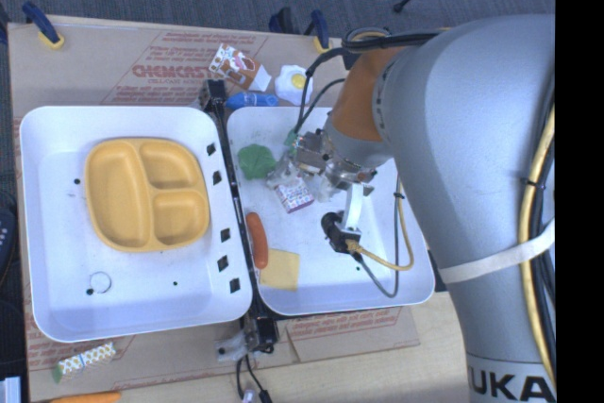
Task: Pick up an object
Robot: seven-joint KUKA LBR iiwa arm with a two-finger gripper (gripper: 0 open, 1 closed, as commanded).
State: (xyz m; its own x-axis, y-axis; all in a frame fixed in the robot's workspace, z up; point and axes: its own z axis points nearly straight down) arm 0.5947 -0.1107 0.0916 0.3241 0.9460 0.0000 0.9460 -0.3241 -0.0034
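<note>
My gripper [304, 171] hangs low in the right bin [396, 283], just under the orange wrist band. Right below it lies a small red-and-white checked packet [295, 195], partly covered by the gripper. A green crumpled object [254, 159] sits just to the gripper's left. Further toward the front of the same bin lie an orange sausage [257, 240] along the left wall and a yellow cheese slice [280, 269] beside it. Whether anything is held cannot be made out.
The left bin [47, 297] holds a yellow divided plate [146, 193]. Behind the bins on the cardboard lie a snack packet [233, 64], a blue object [251, 99] and a white-and-yellow object [293, 80]. A black cable end [335, 231] dangles from the wrist inside the right bin.
</note>
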